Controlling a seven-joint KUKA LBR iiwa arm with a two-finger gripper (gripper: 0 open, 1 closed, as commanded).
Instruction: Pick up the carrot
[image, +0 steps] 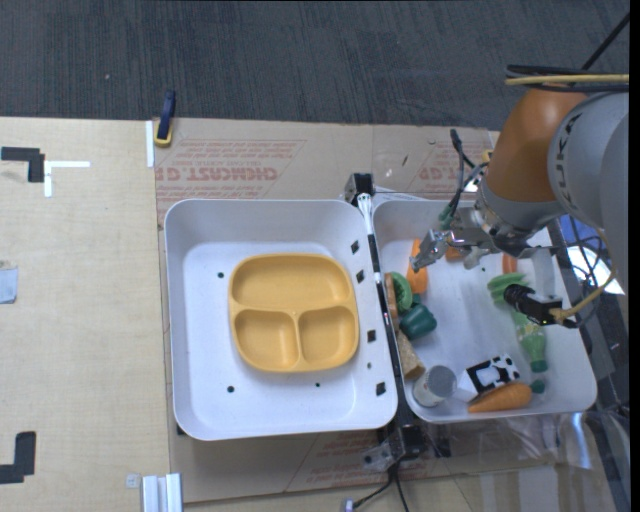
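A tapered orange carrot (502, 398) lies along the front wall of the right bin (575, 395), beside a black-and-white block (490, 374). A second, shorter orange piece (418, 277) sits near that bin's left wall, with a green leafy piece (400, 292) touching it. My gripper (432, 250) hangs over the back left of the right bin, just above and behind the short orange piece and far from the front carrot. The wrist hides more orange bits (510, 264) under it.
The left bin (190, 330) holds a yellow divided plate (295, 310). The right bin also holds a dark green block (418, 322), a grey cup (435, 383), and green pieces (530, 335) along its right side. A black cable (535, 303) loops by the wrist.
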